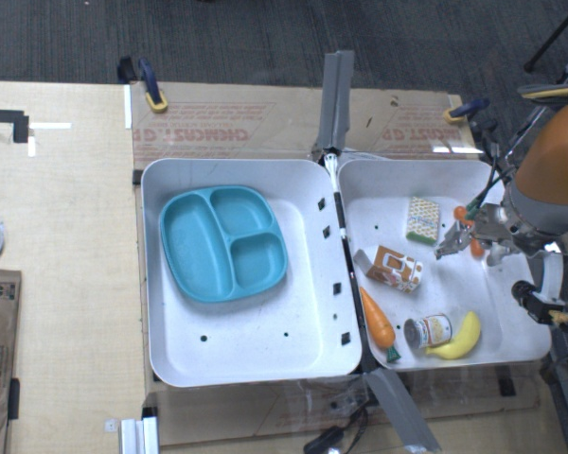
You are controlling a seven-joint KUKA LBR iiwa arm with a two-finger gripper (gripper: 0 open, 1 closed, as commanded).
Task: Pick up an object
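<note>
My gripper (467, 251) hovers over the right bin (388, 192), near its right-hand side, with its fingers apart and nothing between them. Just to its upper left lies a small green-and-white speckled packet (422, 219). A brown-and-white carton (396, 269) lies to its lower left. Along the front of the bin are a carrot (379, 322), a small can (429, 332) on its side and a banana (459, 339) touching the can.
The left bin (170, 348) holds a blue divided plate (225, 244). A grey divider bar (335, 112) runs between the bins at the back. The arm's orange band (554, 159) and cables crowd the right edge.
</note>
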